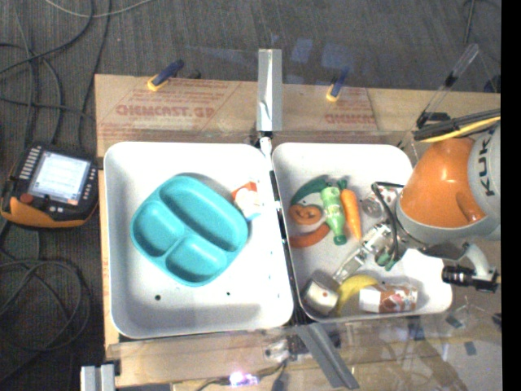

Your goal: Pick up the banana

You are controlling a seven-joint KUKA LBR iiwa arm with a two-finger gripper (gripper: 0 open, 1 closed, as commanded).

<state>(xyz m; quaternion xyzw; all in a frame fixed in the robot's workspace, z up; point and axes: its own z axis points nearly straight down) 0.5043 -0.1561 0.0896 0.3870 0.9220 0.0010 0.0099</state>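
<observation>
The yellow banana (355,287) lies near the front edge of the right bin (285,218), curved between a metal cup (320,296) and a red-and-white packet (394,299). My gripper (368,251) hangs over the right bin below the orange wrist band (435,190), just behind and slightly right of the banana. Nothing is visibly held in it. A small green item (384,259) shows beside the gripper's metal parts.
Behind the banana lie a carrot (351,211), a green bottle (332,206), a green curved piece (310,187) and orange-red toy foods (308,217). In the left bin (122,218) are a teal divided tray (191,230) and a small red-white object (247,199).
</observation>
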